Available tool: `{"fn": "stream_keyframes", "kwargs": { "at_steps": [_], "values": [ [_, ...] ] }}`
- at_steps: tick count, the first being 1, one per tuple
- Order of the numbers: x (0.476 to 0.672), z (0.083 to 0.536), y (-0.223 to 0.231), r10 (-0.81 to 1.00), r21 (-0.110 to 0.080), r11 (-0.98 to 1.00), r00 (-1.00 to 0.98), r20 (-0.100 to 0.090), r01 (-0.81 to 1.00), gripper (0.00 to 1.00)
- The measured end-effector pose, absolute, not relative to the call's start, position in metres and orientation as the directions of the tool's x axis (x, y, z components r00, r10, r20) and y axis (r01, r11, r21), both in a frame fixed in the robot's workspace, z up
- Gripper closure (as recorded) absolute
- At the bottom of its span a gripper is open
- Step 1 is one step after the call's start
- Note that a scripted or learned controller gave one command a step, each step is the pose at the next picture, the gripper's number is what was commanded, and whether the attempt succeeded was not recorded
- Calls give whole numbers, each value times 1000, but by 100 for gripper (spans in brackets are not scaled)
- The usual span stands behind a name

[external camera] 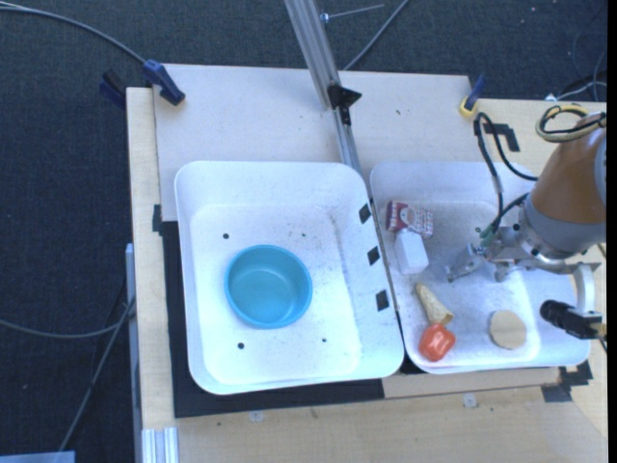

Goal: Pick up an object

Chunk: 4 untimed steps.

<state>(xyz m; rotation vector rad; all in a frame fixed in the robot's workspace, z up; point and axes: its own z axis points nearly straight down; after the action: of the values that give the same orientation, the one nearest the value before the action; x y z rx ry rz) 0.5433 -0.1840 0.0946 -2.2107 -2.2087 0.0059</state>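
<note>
The right bin [453, 179] holds a red and white carton [410, 218], a small white block [413, 253], a yellowish cone-shaped piece [434, 304], a red pepper-like toy [437, 341] and a tan round disc [508, 329]. My gripper [470, 262] hangs low over the middle of this bin, right of the white block and above the disc. It is reaching in from the right on the grey arm with the orange band [569, 189]. Nothing shows in its grasp.
A blue bowl [269, 285] sits in the left bin [260, 186]. A metal pole [313, 37] slants down to the gap between the bins. Cables [496, 162] loop near the arm at the right, and clamps [162, 80] sit on the bench corners.
</note>
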Motion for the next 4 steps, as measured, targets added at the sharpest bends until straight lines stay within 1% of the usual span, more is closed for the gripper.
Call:
{"fn": "stream_keyframes", "kwargs": {
  "at_steps": [1,2,3,4],
  "values": [
    [545,108,-184,1000,-10,-1,1,10,1000,100],
    [541,173,-185,1000,9,0,0,-1,1000,100],
    [541,239,-190,1000,8,1,-1,-1,1000,100],
    [543,291,-190,1000,11,2,-2,-2,1000,100]
  ]
}}
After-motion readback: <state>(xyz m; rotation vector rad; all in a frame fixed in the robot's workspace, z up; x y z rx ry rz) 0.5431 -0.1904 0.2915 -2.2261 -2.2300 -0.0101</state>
